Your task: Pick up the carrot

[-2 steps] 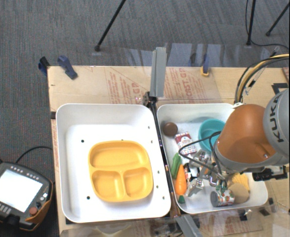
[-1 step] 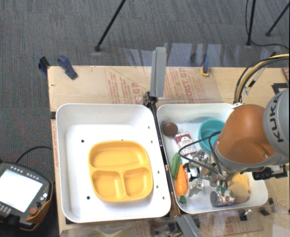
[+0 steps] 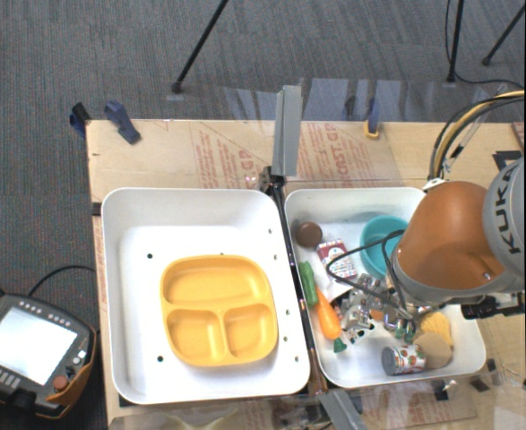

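At the far left, off the bench on the grey carpet, lies a black teach pendant with a pale screen (image 3: 30, 352). On the brown cardboard-covered bench (image 3: 182, 150), the left shallow white plastic bin (image 3: 128, 240) holds a yellow plastic plate with three compartments (image 3: 219, 310), lying flat near the bin's middle. A grey upright post (image 3: 287, 137) stands behind the seam where the two bins meet.

In the right shallow white plastic bin (image 3: 361, 200), going from its left wall: a small round brown ball-like object (image 3: 308, 233) near the back, a slim green pod-shaped toy vegetable (image 3: 308, 281) lying along the wall, and just to its right the orange toy carrot with a green tip (image 3: 328, 317), tilted, its green end toward the front of the bin. A red-and-white packet (image 3: 332, 256) lies behind the carrot, and a teal plastic bowl (image 3: 379, 238) sits further back, partly under my wrist.

My two-finger gripper (image 3: 370, 310) hangs low just to the right of the carrot, beside it rather than around it; the metal parts are too cluttered for me to tell whether my fingers are apart or together. My orange band (image 3: 446, 236) covers the bin's right half. Near the front right sit a small grey printed can (image 3: 404, 359) and a tan rounded object (image 3: 436, 348).
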{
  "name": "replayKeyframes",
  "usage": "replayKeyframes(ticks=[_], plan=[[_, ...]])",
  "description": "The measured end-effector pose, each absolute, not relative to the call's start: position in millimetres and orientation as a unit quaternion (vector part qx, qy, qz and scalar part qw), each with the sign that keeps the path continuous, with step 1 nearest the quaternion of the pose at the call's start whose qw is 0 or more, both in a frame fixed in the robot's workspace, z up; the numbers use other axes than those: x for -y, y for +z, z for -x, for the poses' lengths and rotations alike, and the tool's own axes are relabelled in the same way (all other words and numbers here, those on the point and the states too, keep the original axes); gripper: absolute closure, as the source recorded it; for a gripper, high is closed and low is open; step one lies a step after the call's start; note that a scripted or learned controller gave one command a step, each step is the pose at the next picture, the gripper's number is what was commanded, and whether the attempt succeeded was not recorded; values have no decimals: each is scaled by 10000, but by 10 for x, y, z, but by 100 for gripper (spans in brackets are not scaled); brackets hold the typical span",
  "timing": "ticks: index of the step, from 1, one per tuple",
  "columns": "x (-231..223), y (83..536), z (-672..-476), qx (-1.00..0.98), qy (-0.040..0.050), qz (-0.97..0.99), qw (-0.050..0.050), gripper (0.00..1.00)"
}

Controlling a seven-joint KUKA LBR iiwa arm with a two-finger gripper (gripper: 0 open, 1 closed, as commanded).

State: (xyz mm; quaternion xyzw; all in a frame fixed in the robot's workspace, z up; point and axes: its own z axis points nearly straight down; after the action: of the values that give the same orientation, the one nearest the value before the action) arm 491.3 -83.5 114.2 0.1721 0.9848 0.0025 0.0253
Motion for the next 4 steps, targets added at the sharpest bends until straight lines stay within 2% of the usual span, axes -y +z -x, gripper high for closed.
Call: replayKeyframes(ticks=[1,2,3,4], plan=[[835,1235,-4918,-9849,30,-1712,252,100],[842,1031,-5115,-9688,27,-2477,129,100],[2176,1688,-5155,-9767,-14,-2146,36,100],[2104,1767,-4973,-9983,11,-586,-4,100]])
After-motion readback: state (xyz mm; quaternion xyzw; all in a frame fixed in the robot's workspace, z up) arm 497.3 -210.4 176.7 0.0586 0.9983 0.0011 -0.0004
